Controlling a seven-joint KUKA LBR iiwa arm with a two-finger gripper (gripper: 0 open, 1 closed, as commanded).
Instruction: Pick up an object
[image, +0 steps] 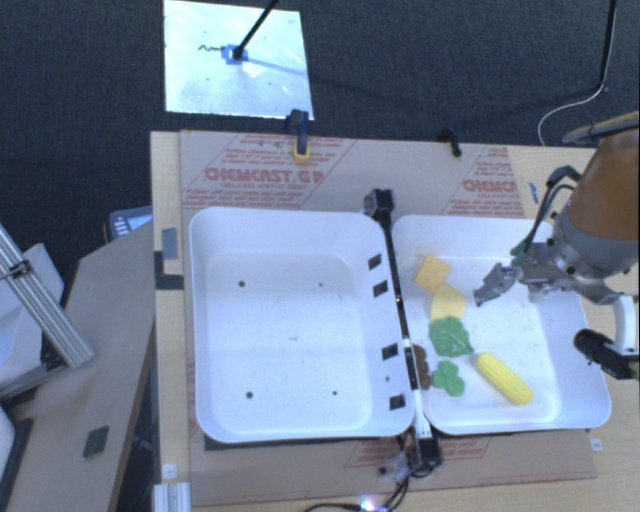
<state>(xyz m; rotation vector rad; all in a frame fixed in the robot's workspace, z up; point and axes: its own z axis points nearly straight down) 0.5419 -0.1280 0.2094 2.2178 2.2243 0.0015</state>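
Right bin (570, 400) with corn (503, 378), broccoli (450, 337), cheese (432, 271)

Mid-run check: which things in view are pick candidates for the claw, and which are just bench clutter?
Job items, all in the right bin:
yellow wedge
pale yellow piece
big green piece
small green piece
corn cob
brown bit
claw

Lying about:
left bin
yellow clamp
metal plate
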